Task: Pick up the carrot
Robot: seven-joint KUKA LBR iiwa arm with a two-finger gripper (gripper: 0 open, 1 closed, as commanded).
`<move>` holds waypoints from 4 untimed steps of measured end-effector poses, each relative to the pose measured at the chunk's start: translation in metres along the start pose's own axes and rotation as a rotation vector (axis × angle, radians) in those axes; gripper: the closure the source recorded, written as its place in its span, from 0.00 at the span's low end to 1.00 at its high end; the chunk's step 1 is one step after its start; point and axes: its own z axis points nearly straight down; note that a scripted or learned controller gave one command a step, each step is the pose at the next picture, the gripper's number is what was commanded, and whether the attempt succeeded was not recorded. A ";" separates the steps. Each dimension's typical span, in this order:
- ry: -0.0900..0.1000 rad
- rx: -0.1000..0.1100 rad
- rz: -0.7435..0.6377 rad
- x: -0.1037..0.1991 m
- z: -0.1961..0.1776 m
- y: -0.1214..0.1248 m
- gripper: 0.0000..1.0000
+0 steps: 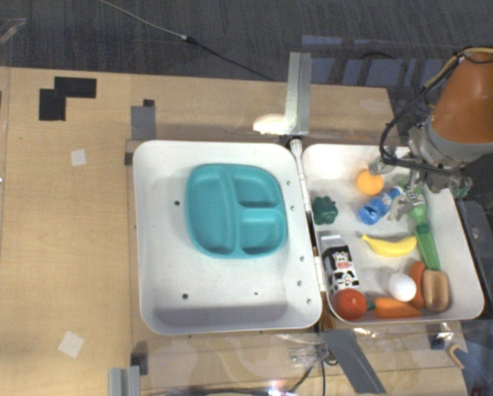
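Observation:
The carrot (397, 308) lies flat along the near wall of the right bin (469, 304), orange, with its green end pointing left toward a red tomato (351, 304). My gripper (406, 199) hangs over the far half of that bin, well beyond the carrot, between a blue toy (372, 211) and the top of a green cucumber (426, 242). It looks open, with nothing between its fingers. The grey arm with its orange band (471, 97) comes in from the upper right.
Around the carrot sit a white egg (403, 287), a hot dog bun (435, 289) and a second orange piece (416, 272). A banana (389, 244), an orange (368, 181), a dark green toy (324, 210) and a black-and-white carton (338, 266) share the bin. The left bin (159, 287) holds a teal divided plate (234, 209).

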 end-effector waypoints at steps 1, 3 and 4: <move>0.027 -0.017 -0.027 0.007 0.028 0.060 0.00; 0.036 0.006 1.078 -0.009 0.020 -0.017 0.00; 0.037 0.010 1.339 -0.008 0.031 -0.022 0.00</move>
